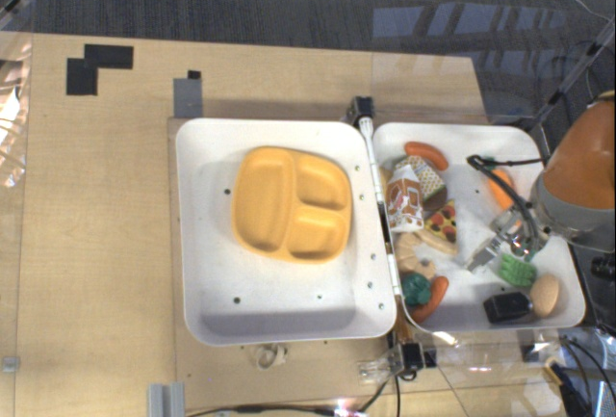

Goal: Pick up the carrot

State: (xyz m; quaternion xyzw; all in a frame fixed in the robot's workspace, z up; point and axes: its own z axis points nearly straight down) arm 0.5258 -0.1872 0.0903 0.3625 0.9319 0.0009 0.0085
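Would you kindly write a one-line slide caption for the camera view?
The gripper hovers in the right bin just below the carrot; the yellow divided tray sits in the left bin.

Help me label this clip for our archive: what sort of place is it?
Most likely a robotics lab bench for pick-and-place trials. Two white bins sit side by side on a wooden bench, one holding a yellow divided tray, the other toy food such as a carrot, with the arm's gripper above it.

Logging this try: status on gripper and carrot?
Gripper low in right bin, fingers unclear. Carrot lies free, up-view of it. Black cable runs by the carrot.
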